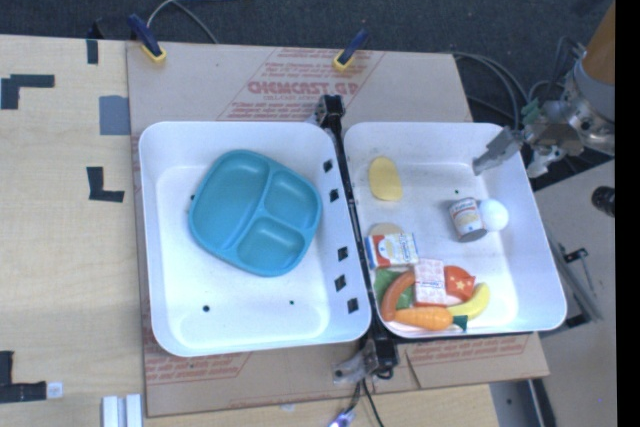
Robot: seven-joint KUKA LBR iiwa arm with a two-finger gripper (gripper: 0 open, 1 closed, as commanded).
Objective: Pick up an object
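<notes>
The gripper point(497, 153) hangs over the right bin's point(540, 255) upper right corner with nothing between its fingers; how far apart they stand I cannot tell. The nearest things are a small can point(465, 218) touching a white ball point(494, 214), toward seven o'clock from the gripper. I would aim for the can's free left side, or choose the yellow lemon point(385, 179), which lies alone at nine o'clock.
</notes>
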